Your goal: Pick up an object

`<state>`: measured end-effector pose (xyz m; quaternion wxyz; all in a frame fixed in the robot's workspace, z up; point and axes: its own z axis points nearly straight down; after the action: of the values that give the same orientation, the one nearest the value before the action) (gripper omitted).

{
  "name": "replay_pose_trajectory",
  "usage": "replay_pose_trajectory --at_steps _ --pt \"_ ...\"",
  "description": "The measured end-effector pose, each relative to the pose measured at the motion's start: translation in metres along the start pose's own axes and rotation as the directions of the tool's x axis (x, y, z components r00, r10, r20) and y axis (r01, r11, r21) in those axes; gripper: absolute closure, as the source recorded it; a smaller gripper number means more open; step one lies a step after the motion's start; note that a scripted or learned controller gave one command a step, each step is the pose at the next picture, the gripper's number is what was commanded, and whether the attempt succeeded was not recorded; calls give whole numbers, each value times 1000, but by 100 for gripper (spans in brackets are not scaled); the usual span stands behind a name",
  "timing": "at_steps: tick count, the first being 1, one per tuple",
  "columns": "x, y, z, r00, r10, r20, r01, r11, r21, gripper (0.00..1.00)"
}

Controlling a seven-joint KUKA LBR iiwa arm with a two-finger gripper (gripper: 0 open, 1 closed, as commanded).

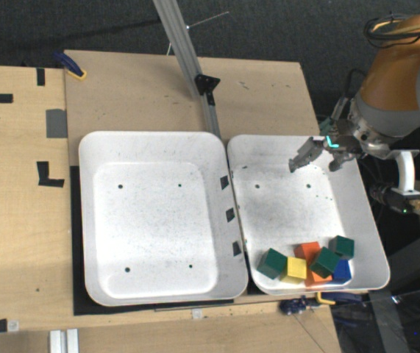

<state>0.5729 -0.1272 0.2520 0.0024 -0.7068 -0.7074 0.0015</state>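
Several small blocks lie bunched at the near edge of the right bin: a dark green block, a yellow block, an orange block, another green block, a blue block and a green block. My gripper hangs over the far right part of the right bin, well above the blocks. Its two dark fingers are spread apart with nothing between them.
The left bin stands beside the right one. A slanted metal pole rises behind the bins. A blue and yellow clip lies at the far left of the bench.
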Motion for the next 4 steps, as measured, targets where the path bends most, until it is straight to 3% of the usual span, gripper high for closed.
replay_pose_trajectory --at_steps 1,4 --pt "0 1 -3 1000 -1 1 1 1000 -5 0" --pt "-11 -5 163 1000 -1 1 1 1000 0 0"
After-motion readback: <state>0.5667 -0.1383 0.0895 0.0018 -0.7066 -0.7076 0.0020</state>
